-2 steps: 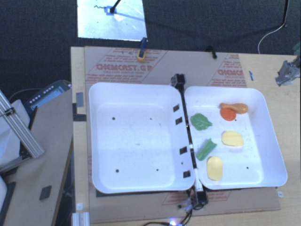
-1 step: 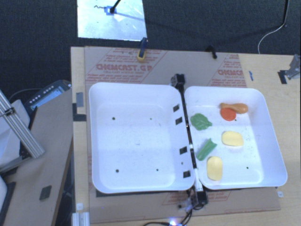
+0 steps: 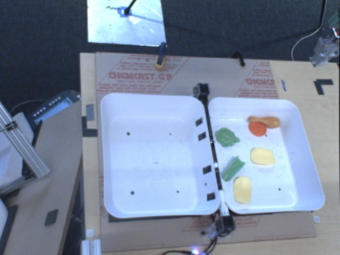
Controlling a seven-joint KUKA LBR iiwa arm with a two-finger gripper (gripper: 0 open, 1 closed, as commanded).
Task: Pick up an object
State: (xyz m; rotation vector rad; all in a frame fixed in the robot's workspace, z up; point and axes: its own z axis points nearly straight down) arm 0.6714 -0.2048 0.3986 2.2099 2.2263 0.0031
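Six small items lie in the right bin (image 3: 303, 142): green leaf shape (image 3: 227, 137), green stick (image 3: 232, 168), two yellow pieces (image 3: 262, 156) (image 3: 242, 189), and a red disc (image 3: 257, 128) touching an orange-brown piece (image 3: 269, 121). Left bin (image 3: 114, 158) adjoins it. The brown sheet (image 3: 175, 70) on the worktop carries red print, apparently "CHEMCAST GP". Hand (image 3: 325, 49): at the upper right edge, well apart from the bins; whether clenched or released cannot be told.

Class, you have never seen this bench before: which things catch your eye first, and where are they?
The bright toy foods in the right bin: a green leaf, a red tomato, two yellow pieces and a green pod. Beside it lies the left bin, and a shiny metal sheet sits behind the bench.
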